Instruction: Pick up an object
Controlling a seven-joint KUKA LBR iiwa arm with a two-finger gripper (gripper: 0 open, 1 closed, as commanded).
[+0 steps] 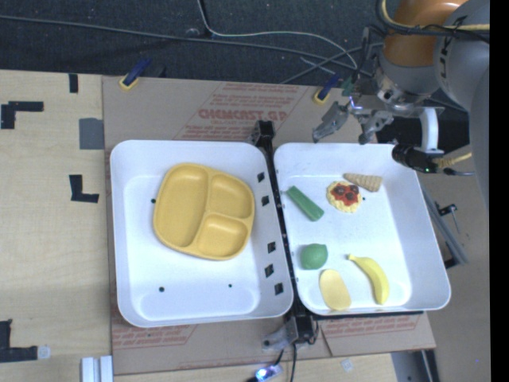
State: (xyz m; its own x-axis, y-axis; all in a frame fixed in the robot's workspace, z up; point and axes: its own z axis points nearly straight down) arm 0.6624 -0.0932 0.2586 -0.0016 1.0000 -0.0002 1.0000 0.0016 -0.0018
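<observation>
Right now the claw (pixel 347 127) hangs above the far rim of the right bin (pixel 421 213), its two fingers spread apart with nothing between them and touching nothing. Every candidate lies nearer the camera than the claw: closest are the cone (pixel 364 182) and the pizza toy (pixel 344 195), then the green stick (pixel 305 203), its long axis running diagonally.
</observation>
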